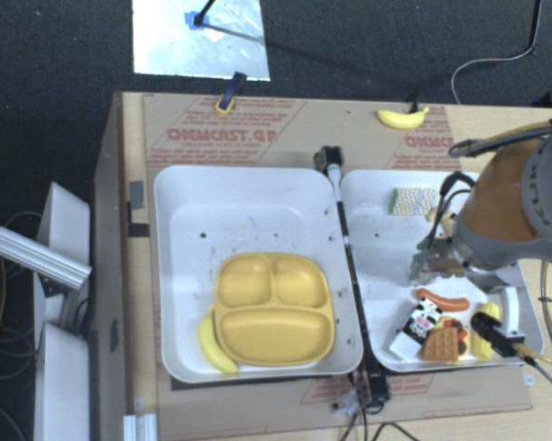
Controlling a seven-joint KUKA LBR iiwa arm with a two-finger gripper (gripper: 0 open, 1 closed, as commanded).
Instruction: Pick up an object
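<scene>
Left bin: you have a yellow divided plate lying flat toward its 5 o'clock.
Banana: at the plate's 8 o'clock, against the plate's rim and close to the bin wall.
Second banana: on the bench outside both bins, at about 12 o'clock from the right bin.
Right bin: just beside the left one.
Speckled pad: flat near the right bin's 12 o'clock edge.
Gripper: over the middle of the right bin, with the arm coming in from 3 o'clock. You cannot tell whether it is wide or narrow.
Sausage: just beside the gripper at its 6 o'clock, lying on the bin floor.
Cow-patterned toy: at the sausage's 7 o'clock, close against it.
Waffle: at the right bin's 6 o'clock edge, touching the cow-patterned toy.
</scene>
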